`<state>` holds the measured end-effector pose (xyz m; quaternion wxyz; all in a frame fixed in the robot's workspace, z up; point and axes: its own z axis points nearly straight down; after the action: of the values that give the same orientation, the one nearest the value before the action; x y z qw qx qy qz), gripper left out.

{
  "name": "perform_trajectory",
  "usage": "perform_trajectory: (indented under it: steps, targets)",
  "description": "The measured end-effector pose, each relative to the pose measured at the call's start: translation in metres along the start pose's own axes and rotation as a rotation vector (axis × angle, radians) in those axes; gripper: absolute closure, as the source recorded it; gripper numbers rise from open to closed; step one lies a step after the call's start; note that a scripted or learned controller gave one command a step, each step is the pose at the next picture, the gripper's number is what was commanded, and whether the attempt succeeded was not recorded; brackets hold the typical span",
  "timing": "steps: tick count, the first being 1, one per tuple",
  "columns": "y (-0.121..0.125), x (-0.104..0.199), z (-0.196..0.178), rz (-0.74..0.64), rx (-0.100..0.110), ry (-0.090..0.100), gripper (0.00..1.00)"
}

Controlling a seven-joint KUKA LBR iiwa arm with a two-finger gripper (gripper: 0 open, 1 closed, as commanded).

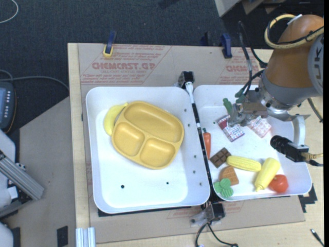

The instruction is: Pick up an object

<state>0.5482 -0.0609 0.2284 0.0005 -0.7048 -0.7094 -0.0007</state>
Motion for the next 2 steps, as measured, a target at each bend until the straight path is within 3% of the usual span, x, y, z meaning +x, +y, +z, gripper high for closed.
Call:
perform_trajectory:
  steps: [2]
  targets:
    - [0.013,0.11,-0.006,0.0,-0.003,0.0,1.0]
